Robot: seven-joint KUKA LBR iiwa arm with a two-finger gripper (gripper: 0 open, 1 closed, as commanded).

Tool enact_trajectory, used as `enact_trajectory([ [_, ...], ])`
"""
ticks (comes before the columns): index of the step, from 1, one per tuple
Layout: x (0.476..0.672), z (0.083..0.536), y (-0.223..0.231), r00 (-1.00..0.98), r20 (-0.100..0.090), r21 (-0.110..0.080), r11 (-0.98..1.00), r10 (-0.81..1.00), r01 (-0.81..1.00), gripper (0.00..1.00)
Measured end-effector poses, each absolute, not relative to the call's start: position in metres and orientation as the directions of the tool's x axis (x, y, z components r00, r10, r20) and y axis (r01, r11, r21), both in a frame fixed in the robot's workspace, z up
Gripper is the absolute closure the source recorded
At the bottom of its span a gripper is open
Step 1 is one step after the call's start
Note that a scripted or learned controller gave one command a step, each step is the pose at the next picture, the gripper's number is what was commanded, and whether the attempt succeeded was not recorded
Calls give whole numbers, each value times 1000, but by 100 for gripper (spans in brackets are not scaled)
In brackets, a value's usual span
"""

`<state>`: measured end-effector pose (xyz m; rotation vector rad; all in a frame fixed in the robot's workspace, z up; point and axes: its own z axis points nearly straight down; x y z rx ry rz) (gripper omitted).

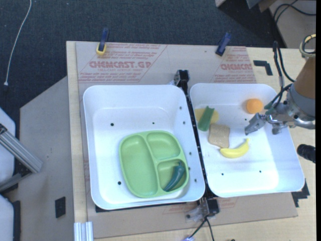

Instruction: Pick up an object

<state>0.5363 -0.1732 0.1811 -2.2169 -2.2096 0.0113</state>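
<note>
Yellow banana (234, 150) lies just below-left of the pincer (265, 125), orange ball (254, 105) just above it, while its spread fingers grip nothing over the right bin (281, 179).

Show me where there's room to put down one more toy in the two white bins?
Left bin: bare floor behind and left of the green plate. Right bin: bare floor in front of the banana. Crowded: its back half, with sponge, tan block, orange ball and tool.
</note>
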Motion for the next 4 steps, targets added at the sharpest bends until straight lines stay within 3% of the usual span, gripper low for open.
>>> enact_trajectory([
  [1,540,187,-173,0,0,-1,0,1000,1000,0],
  [3,545,82,-179,1,2,-5,-1,1000,1000,0],
  [4,546,95,-179,1,-1,2,-1,1000,1000,100],
])
